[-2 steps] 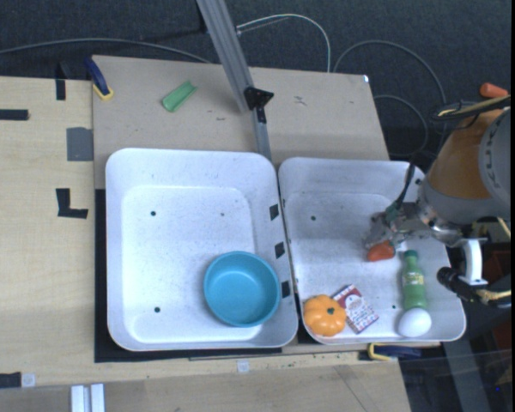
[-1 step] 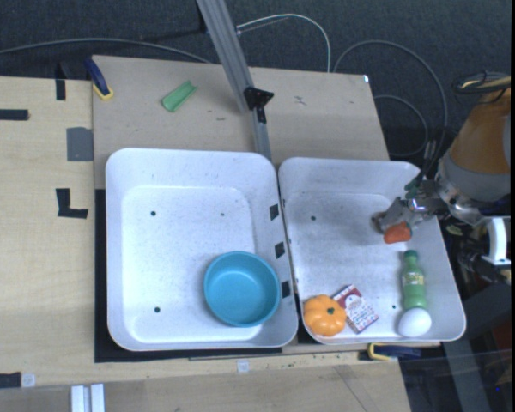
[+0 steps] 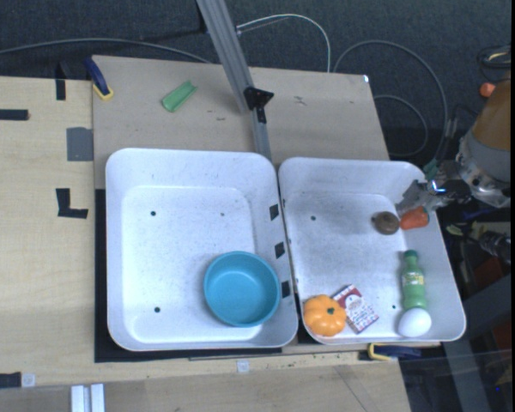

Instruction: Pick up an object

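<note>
Right bin [image 3: 326, 187], red-and-white packet [image 3: 357, 308] (print unreadable), green bottle [image 3: 413, 279]

**Colours on the counter**

Both bins [image 3: 197, 166] are white, speckled with fine dark flecks. The bowl [image 3: 241, 287] is plain blue. The pumpkin [image 3: 325, 316] is orange with a green stem; the packet [image 3: 357, 308] beside it is red and white. The bottle [image 3: 414, 281] is green, the egg [image 3: 415, 322] white, the lump [image 3: 385, 222] brown. The counter [image 3: 34, 230] is pale wood with black tape marks, and a green block [image 3: 178, 96] lies on it.
</note>
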Tool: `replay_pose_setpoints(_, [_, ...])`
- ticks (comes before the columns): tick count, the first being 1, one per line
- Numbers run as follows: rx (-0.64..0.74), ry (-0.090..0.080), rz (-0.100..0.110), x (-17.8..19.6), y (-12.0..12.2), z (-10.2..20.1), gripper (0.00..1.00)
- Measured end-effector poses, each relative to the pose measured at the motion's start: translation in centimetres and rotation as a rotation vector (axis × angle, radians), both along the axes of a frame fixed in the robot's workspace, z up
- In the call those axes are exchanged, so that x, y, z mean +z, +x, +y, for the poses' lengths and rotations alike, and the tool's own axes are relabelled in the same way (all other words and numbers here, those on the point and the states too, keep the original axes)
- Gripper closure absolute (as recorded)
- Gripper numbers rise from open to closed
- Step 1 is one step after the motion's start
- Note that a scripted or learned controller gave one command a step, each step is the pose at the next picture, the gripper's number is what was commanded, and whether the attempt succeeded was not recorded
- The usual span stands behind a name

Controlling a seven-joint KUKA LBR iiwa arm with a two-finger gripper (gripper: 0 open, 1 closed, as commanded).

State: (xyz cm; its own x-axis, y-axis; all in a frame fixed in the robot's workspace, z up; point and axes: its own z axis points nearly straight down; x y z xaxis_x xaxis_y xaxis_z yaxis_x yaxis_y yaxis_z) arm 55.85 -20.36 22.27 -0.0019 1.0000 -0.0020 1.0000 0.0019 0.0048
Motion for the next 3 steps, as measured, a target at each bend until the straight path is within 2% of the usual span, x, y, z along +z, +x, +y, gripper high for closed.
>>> replay_pose_setpoints(1, [0.0, 0.001, 0.003, 2.3, 0.1, 0.0, 1.0])
replay_pose_setpoints(2, [0.005, 0.003, 0.006, 1.0, 1.3, 5.6, 1.0])
replay_pose_setpoints(3, [0.005, 0.004, 0.005, 1.8, 1.5, 10.8, 1.0])
